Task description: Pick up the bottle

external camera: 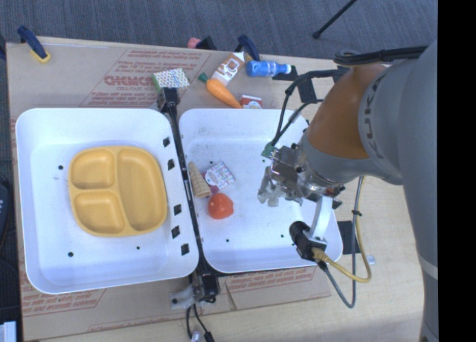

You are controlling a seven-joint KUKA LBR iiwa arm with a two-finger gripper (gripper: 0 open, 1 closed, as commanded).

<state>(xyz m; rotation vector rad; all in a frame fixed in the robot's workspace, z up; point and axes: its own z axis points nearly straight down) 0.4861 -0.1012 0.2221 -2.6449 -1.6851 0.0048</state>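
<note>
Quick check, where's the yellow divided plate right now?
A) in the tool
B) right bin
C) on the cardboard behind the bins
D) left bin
D: the yellow divided plate lies flat in the left bin, while the tool hangs over the right bin.

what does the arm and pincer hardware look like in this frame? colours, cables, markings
The arm has a grey shell with a broad orange band above the wrist. The pincer is a compact silver-grey metal assembly. Thin black cables loop from the wrist toward the bench's rear, and a yellow cable curls out from a small black fitting beneath it. No markings legible.
</note>
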